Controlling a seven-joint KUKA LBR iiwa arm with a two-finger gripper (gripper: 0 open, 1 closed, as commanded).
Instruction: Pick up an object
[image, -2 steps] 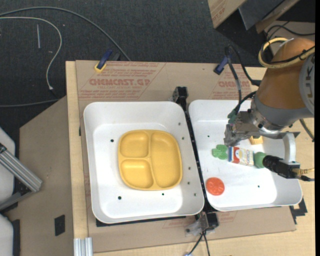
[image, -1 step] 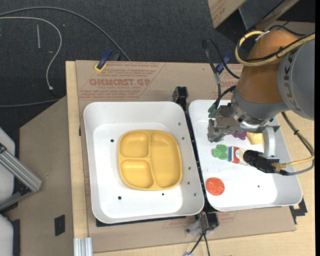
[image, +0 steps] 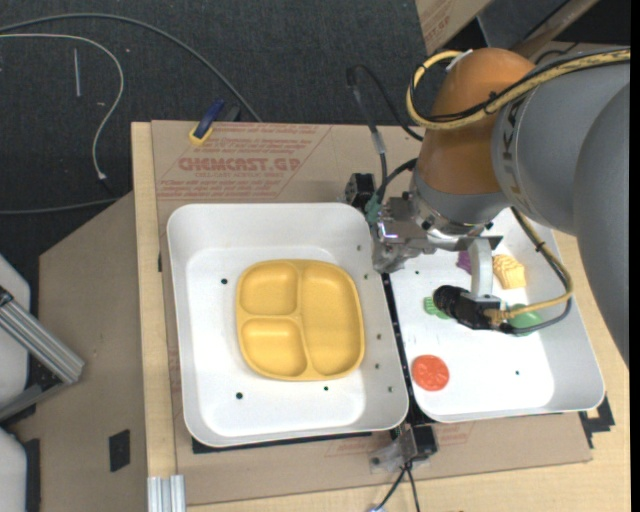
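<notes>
Where the grey arm (image: 560, 110) reaches in from the right, it hangs over the far half of the right bin (image: 520, 385). Its gripper (image: 388, 245) sits low at the wall shared with the left bin (image: 190, 330). Whether the gripper is open or closed cannot be told. A yellow three-part plate (image: 300, 318) lies flat in the middle of the left bin. The right bin holds a red disc (image: 431, 373) near its front left corner. A pale yellow block (image: 508, 271) lies beside the arm, a green piece (image: 436, 305) beyond the disc, and a purple piece (image: 465, 260) partly hidden.
</notes>
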